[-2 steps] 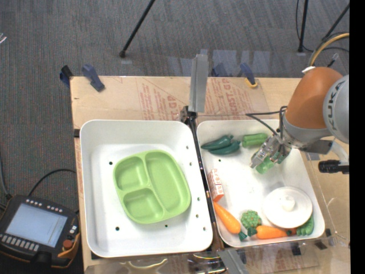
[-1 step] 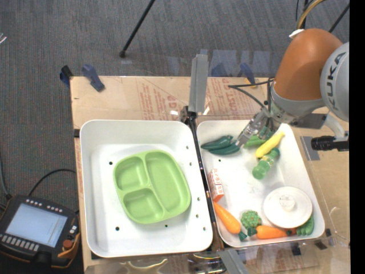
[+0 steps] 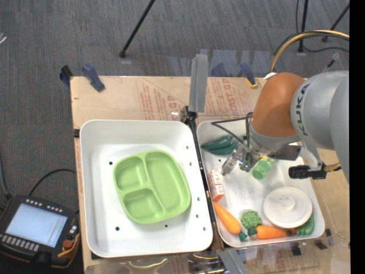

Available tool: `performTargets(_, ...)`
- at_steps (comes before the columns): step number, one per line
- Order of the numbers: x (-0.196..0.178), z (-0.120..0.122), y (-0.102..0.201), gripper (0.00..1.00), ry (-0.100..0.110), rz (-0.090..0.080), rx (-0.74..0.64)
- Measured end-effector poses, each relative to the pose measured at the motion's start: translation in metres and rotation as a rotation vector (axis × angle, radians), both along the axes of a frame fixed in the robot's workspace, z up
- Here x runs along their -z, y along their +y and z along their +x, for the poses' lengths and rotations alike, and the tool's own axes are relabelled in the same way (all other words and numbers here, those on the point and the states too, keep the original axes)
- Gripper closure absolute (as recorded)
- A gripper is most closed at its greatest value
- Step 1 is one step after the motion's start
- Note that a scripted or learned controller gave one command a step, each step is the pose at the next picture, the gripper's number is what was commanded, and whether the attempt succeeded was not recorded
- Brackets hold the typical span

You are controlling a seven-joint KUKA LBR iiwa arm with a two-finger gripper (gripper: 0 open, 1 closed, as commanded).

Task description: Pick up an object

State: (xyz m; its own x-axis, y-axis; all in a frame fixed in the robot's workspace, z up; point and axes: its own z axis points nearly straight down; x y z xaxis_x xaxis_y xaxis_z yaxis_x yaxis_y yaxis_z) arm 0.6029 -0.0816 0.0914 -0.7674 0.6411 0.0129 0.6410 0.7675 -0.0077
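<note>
The grey arm [image 3: 319, 110] with its orange band [image 3: 276, 104] reaches in from three o'clock over the right bin [image 3: 225, 236]. Its gripper [image 3: 242, 160] hangs low above the bin's upper half; whether the jaws are released or clenched cannot be told, as the wrist hides them.

Just beside the gripper, at its four o'clock, lies a small green bottle [image 3: 262, 168], tilted. At the gripper's ten o'clock a dark green pepper-like object [image 3: 219, 145] rests against the bin's upper left wall.

Toward six o'clock in the same bin lie an orange carrot [image 3: 227, 218], a green broccoli piece [image 3: 250, 218], a second carrot [image 3: 269, 232] and a round white lidded dish [image 3: 288, 206]. A small red-and-white box [image 3: 217, 185] sits along the left wall.

The left bin [image 3: 97, 147] holds a green divided plate [image 3: 151, 185] near its centre.
</note>
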Motion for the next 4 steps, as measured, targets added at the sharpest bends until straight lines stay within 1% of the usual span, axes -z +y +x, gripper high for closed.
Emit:
performTargets(1, -0.107, -0.022, -0.06, 1.0, -0.026, -0.005, -0.115)
performTargets(2, 0.004, -0.03, -0.057, 1.0, -0.015, 0.001, -0.218)
performTargets(3, 0.003, 0.023, -0.123, 1.0, -0.017, -0.002, -0.059)
performTargets(4, 0.003, 0.023, -0.123, 0.0, -0.017, -0.002, -0.06)
